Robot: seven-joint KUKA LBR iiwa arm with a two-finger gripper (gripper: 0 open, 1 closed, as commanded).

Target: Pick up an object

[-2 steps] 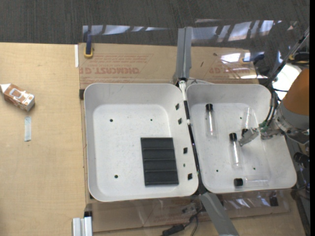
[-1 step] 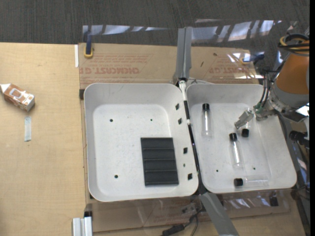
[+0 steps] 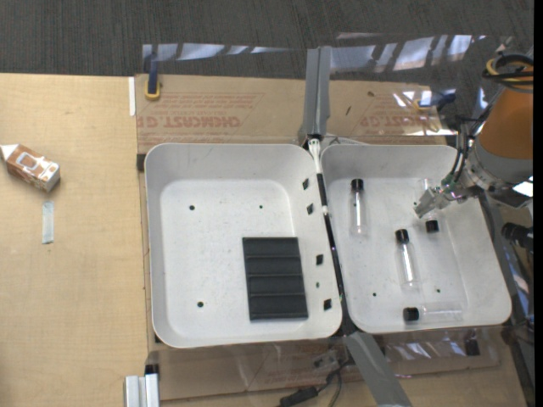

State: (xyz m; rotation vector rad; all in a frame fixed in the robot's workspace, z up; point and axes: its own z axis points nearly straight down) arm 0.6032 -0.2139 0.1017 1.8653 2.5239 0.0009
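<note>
Since the arm reaches in from the right, we find the gripper (image 3: 431,202) low over the upper right part of the right bin (image 3: 475,312), approx. just above a small black cap (image 3: 432,225). We can't tell how wide it stands or whether it has hold of anything; that part is too small and blurred to read.

Candidates in this bin: a clear tube w/ black cap (image 3: 357,206) near the left wall, a second clear tube (image 3: 405,257) mid-bin, a third tube (image 3: 434,314) lying along the bottom edge. The left bin (image 3: 170,227) bears a black ribbed block (image 3: 275,278), well apart from the arm.

We judge the loose cap or the mid-bin tube the nearest targets. To do the step well, we'd center over one item only, line the closing axis across the tube's narrow width, not along its length, and descend square to the bin floor. Clear tubes likely roll, so grip near mid-length; the cap is tiny, so centering matters more.
</note>
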